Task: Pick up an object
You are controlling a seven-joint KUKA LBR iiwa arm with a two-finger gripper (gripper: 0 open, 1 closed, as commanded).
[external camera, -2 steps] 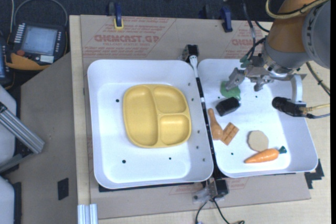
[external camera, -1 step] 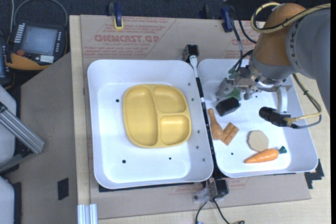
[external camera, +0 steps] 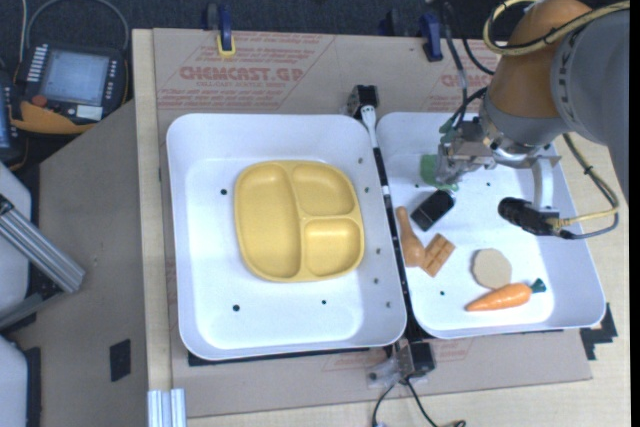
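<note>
Grey arm with orange band (external camera: 525, 65) reaching in from the right, bent down over the rear of the right shallow white bin (external camera: 575, 290). Wrist pointed near vertical, metal claw (external camera: 452, 165) low over the bin's back-left part, just above a small green block (external camera: 430, 167) half hidden under it. Claw state: cannot tell, hidden by the wrist body. Nothing seen held.

Small black rectangular block (external camera: 433, 208) just in front of the claw, lying flat and tilted. Orange-brown stick-shaped piece (external camera: 408, 235) along the bin's left wall, touching a tan ridged wafer-like piece (external camera: 436, 255) beside it. Pale round beige disc (external camera: 491, 267) further right, near front. Orange toy carrot with green tip (external camera: 502, 296) just in front of the disc, lying on its side, tip toward the right. Black cable fitting (external camera: 527, 214) hanging off the arm over the bin's right half.

Left shallow white bin (external camera: 200, 295) carrying a yellow three-compartment plastic plate (external camera: 298, 219), centred, compartments bare.

Both bins side by side, touching, on a brown cardboard-covered table (external camera: 160, 215). Blue clamps (external camera: 225, 27) at the rear edge. Handheld control pendant with screen (external camera: 70, 80) off to the left.
</note>
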